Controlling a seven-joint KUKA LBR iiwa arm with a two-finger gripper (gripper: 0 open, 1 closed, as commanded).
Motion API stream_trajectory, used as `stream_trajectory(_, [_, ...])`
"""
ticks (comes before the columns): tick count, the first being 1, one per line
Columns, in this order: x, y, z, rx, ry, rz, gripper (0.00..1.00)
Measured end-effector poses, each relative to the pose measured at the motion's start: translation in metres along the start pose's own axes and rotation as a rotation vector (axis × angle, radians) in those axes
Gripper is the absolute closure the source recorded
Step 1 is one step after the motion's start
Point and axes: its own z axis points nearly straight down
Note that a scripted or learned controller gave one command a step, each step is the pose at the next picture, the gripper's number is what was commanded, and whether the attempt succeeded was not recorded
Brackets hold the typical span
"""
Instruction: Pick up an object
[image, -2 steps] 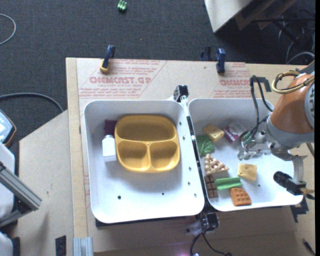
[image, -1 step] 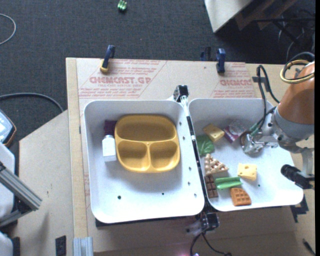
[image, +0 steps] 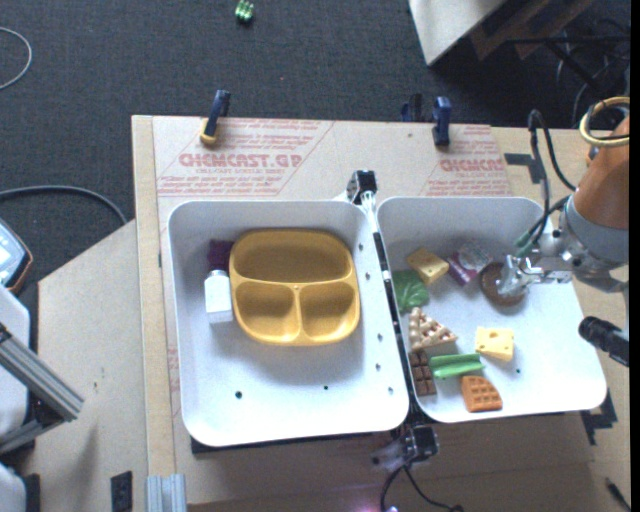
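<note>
Hand hung over the right white plastic bin, directly above a round brown disc-shaped toy at the bin's 12 o'clock; grip state couldn't be told.

bright, even overhead light | soft shadows | white bins glare (slightly) | mild blur
</note>
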Motion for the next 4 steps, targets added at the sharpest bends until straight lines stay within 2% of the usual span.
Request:
stream_trajectory(1, [0.000, 0.002, -0.046, -0.001, 0.000, 0.000, 1.00])
stream_trajectory(3, [0.094, -0.040, -0.053, 0.010, 0.005, -0.002, 1.00])
stream_trajectory(4, [0.088, -0.038, -0.052, 0.007, 0.003, 0.001, 1.00])
